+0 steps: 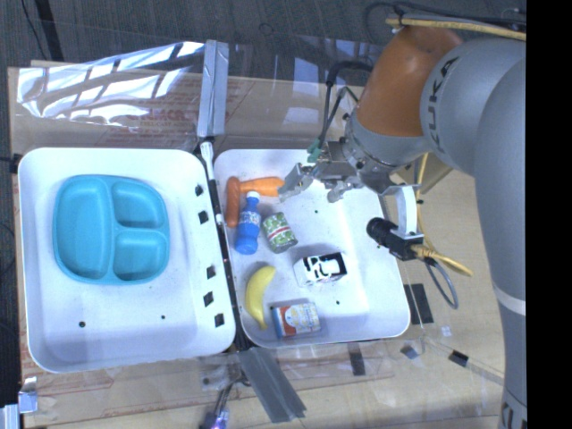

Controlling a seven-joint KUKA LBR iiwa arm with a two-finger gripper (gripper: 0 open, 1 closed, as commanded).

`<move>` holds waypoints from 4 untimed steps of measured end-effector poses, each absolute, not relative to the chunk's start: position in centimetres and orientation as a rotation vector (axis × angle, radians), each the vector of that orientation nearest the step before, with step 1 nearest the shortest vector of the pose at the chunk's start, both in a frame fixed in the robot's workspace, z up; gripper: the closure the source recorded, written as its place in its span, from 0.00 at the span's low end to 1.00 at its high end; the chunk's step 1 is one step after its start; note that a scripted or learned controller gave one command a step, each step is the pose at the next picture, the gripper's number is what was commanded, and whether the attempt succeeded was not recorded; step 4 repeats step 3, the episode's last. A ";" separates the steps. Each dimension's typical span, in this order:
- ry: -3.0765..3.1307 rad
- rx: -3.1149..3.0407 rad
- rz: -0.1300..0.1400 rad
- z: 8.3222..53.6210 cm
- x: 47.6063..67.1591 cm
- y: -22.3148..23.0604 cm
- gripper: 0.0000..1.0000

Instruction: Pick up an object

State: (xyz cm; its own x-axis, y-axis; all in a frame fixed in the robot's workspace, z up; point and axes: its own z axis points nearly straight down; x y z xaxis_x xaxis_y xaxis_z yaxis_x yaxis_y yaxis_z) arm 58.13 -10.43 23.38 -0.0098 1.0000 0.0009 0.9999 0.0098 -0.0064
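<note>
The right bin (pixel 384 307) holds several objects. An orange carrot-shaped toy (pixel 253 186) lies at its far left, with a blue bottle (pixel 248 225) just below it and a green patterned can (pixel 280 232) beside that. Further forward lie a black and white object (pixel 322 268), a yellow banana (pixel 258 294) and a small labelled container (pixel 296 318). My gripper (pixel 316 189) hangs over the far part of this bin, open, its fingers spread wide with nothing between them. One fingertip (pixel 292 186) is close to the carrot toy's right end.
The left bin (pixel 54 329) holds a blue divided plate (pixel 112 228). The grey arm with its orange band (pixel 398 79) fills the upper right. A black fitting (pixel 389 235) and cables hang over the right bin's right rim.
</note>
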 end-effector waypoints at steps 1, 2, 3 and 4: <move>-2.268 -2.166 0.007 9.7 58.5 -13.3 0.00; -2.272 -2.160 0.009 10.7 58.5 -13.3 1.00; -2.359 -2.076 0.001 24.1 59.9 -13.8 1.00; -2.359 -2.076 0.001 24.1 59.9 -13.8 1.00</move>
